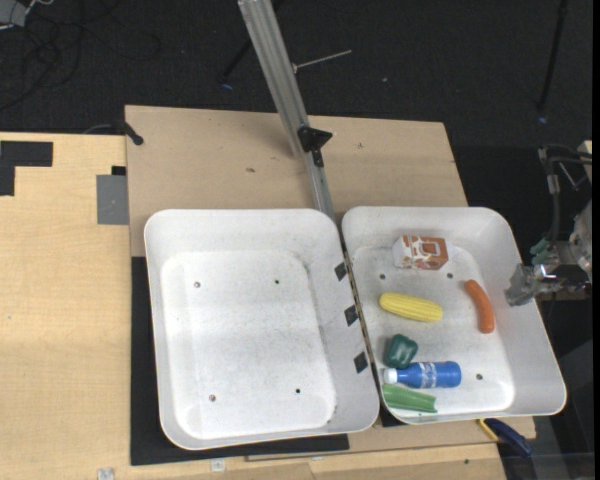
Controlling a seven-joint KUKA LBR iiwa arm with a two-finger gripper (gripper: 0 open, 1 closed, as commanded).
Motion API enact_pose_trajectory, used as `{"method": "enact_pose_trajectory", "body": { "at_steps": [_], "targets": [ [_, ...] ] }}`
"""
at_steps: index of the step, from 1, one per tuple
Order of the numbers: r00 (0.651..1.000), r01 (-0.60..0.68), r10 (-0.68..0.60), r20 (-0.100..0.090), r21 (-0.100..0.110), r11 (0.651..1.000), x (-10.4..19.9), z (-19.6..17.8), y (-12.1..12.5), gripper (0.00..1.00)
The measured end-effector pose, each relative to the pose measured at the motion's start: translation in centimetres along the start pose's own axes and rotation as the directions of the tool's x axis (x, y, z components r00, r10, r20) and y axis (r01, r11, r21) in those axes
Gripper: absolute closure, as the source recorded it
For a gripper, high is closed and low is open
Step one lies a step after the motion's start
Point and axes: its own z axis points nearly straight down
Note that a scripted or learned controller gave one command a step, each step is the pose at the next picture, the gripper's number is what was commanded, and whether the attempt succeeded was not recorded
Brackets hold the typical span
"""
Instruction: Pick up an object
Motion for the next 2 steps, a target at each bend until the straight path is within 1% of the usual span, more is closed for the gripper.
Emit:
{"method": "enact_pose_trajectory", "body": {
  "at_steps": [1,2],
  "targets": [
    [1.000,0.003,-0.003,-0.004,0.006,1.000,5.3,1.2,-0.2,1.00],
    [1.000,0.004,-0.004,-0.004,0.005,1.000,10.7,0.2,-0.2,1.00]
  ]
}}
